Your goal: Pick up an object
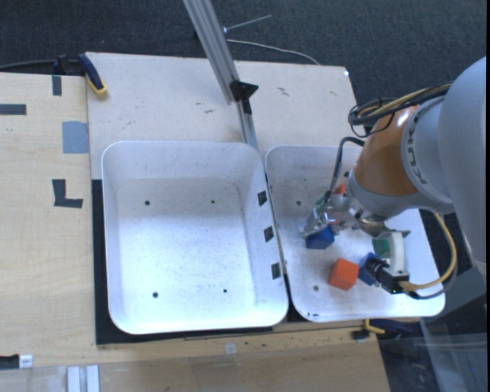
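My gripper is low in the right bin, near its middle, with the grey arm and its orange band reaching in from the right. A small blue object lies right under the gripper's tip, touching or nearly touching it; whether it sits between the fingers is hidden. An orange block rests on the bin floor toward the front. A green piece and another small blue piece lie beside it, partly covered by the arm's cable.
The left bin stands wall to wall with the right one. A slanted metal rail runs down to the gap between the bins. A blue and yellow tool lies at the bench's far left corner.
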Motion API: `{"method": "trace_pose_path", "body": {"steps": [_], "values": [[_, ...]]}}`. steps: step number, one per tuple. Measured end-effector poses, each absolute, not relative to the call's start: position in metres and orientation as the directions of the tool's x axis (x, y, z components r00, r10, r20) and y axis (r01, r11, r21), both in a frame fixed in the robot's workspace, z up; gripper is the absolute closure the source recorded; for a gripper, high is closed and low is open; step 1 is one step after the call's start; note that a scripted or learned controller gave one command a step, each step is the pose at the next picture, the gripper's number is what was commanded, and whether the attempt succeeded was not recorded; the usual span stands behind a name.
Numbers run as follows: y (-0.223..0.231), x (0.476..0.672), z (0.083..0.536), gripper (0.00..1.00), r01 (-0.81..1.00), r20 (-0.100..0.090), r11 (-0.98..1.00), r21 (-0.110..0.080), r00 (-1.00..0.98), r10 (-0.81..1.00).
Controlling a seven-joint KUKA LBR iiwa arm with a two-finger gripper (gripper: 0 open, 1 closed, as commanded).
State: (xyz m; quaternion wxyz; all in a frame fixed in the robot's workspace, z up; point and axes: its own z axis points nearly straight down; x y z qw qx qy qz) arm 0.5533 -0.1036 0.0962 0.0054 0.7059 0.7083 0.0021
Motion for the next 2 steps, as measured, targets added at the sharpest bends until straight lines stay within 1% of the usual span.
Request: {"method": "trace_pose_path", "body": {"steps": [1,2], "values": [[-0.011,0.561,0.196,1.00,1.000,0.003,0.010,0.006,-0.010,1.000],[0.070,0.491,0.212,1.00,1.000,0.003,0.010,-0.006,-0.010,1.000]]}}
